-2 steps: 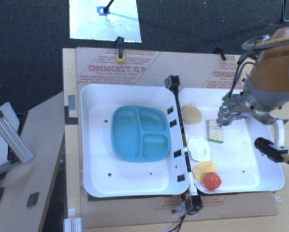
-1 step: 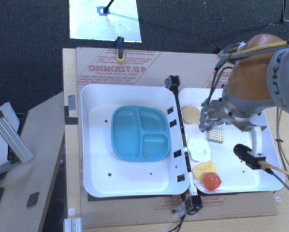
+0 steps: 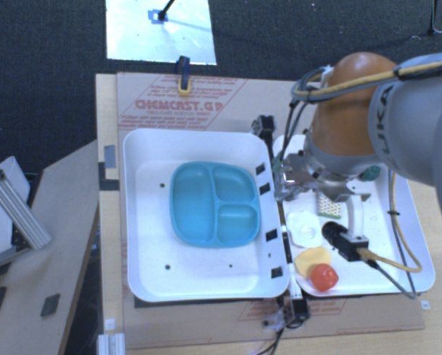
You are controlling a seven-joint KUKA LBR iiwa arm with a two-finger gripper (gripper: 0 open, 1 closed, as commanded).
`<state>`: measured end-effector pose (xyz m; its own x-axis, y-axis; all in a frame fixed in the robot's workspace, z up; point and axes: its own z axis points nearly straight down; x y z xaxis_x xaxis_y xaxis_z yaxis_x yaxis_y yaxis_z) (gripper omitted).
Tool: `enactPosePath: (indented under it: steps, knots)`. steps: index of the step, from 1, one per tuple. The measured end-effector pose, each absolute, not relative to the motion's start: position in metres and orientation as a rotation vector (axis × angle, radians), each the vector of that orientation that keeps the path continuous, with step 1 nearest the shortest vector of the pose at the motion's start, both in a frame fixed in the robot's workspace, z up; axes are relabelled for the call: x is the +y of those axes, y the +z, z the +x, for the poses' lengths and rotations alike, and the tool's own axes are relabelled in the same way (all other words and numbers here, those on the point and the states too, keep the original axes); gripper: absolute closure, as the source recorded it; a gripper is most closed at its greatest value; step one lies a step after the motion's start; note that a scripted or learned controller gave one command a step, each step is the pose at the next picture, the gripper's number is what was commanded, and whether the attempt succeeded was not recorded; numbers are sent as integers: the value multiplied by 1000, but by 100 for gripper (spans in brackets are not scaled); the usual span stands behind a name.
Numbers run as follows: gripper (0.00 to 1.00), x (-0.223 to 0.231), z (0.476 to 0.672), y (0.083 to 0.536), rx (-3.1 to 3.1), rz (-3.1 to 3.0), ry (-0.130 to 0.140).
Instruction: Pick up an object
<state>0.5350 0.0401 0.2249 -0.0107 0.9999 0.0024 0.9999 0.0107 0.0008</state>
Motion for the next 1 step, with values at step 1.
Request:
enactPosePath:
  steps: [1]
  knots:
    - [100, 94, 521, 215, -2231, -2208, -3]
